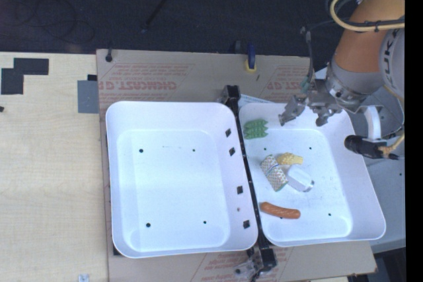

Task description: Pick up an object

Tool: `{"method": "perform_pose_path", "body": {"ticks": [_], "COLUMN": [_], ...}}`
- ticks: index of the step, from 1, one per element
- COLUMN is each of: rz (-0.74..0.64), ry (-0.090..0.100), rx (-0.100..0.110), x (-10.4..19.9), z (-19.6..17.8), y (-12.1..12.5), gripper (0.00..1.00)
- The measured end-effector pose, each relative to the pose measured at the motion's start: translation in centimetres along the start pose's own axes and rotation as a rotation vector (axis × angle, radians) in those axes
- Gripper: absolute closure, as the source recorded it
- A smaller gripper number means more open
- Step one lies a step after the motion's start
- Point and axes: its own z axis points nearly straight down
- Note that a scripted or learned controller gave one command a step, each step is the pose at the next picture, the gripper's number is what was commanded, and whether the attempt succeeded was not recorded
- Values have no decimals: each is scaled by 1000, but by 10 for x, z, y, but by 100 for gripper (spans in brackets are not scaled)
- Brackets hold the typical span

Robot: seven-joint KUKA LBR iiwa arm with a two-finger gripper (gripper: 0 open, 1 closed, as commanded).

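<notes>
Arm: we see the gripper [306, 112] hanging over the back edge of the right bin [360, 198], reaching in from the right with its wrist above the rim.
Pincer: the two fingers stand spread apart with nothing between them; we read it as open and holding nothing.
Candidates: all the loose things lie in the right bin, so a pick has to happen there.
Green piece: a small green thing [255, 129] sits near the back left corner, close to the divider; nearest the gripper, though the wall may crowd one finger.
Cluster: a patterned pouch [273, 172], a yellow piece [289, 159] and a pale round thing [299, 178] lie touching in the middle; we judge a grasp there risks catching two at once.
Sausage: an orange-red sausage [280, 211] lies alone toward the front, well apart from the rest; the cleanest target.
Left bin [125, 162]: we note no objects in it.
Progress: we judge the pick not yet begun.
</notes>
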Motion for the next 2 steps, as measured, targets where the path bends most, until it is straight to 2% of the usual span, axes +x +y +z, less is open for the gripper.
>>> {"method": "perform_pose_path", "body": {"ticks": [1, 2], "rz": [-1, -7], "ry": [1, 3], "rx": [1, 1], "x": [0, 92], "z": [-10, -36], "y": [0, -43], "gripper": [100, 100]}}
